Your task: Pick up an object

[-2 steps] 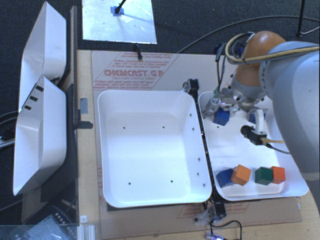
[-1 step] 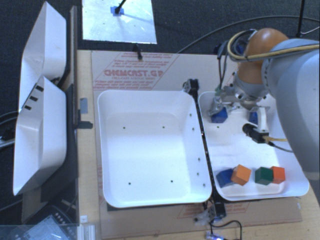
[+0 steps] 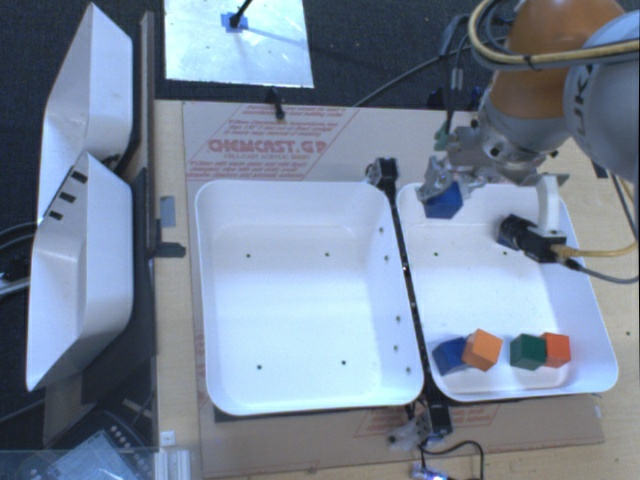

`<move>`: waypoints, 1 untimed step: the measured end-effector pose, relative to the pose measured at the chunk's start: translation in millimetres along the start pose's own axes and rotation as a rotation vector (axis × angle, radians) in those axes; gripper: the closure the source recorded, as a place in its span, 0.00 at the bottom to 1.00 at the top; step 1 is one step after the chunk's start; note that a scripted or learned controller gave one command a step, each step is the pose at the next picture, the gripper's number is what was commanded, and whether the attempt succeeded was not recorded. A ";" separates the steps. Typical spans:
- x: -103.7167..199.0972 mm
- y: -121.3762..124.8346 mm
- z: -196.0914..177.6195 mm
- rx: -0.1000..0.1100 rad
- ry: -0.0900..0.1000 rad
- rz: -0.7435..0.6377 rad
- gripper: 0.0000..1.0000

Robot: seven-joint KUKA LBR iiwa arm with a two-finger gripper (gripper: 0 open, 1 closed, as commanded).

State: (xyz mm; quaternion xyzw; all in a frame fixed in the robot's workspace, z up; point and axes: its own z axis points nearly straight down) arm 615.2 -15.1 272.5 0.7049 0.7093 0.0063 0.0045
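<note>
From my feed the light is bright and even, falling from above; the white bins (image 3: pixel 300 298) nearly blow out, a metal plate (image 3: pixel 238 28) glares, shadows stay soft, and the whole frame looks slightly grainy and soft

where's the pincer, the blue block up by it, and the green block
pincer (image 3: pixel 440 181): camera view, at its tips.
blue block (image 3: pixel 445 202): camera view, its front face.
green block (image 3: pixel 525 351): camera view, its top face, right bin's near edge.
</note>
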 end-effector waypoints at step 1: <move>62.9 -13.1 79.6 0.021 -0.002 0.001 1.00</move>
